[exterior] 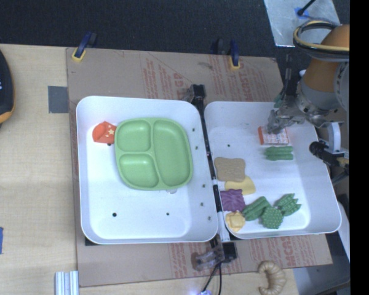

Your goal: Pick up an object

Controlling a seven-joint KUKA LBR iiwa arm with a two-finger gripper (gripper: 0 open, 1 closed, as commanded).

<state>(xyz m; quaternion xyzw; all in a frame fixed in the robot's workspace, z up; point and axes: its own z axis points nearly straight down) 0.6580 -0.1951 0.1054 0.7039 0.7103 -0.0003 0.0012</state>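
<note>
Overall, largest first.

Table (31, 183): pale wood grain, overlaid by a brown cardboard sheet (141, 72) held by blue clips at its far edge.

Left bin (98, 220): shallow white, rounded corners, with wide bare floor along its near side.

Right bin (317, 201): same form, its far-right quarter bare, the near-left corner crowded.

Arm (323, 72): grey with orange band, reaching over the right bin's far edge from the right.

Green plate (154, 152): smooth plastic, three compartments, in the middle of the left bin.

Toast slice (230, 168): tan, flat, by the right bin's left wall; a yellow piece (241, 186) touches its near edge.

Green toy foods (270, 211): knobbly, clustered near the right bin's near wall, beside a purple piece (232, 198) and a small yellow piece (235, 220).

Green bean pod (278, 153): ridged, lying crosswise.

Red-and-white packet (275, 137): flat, rectangular, just beyond the pod, directly beneath the pincer (277, 125), which sits low over its far edge; whether the pincer is open or closed cannot be told.

Red piece (103, 132): small, at the plate's far-left corner.
</note>
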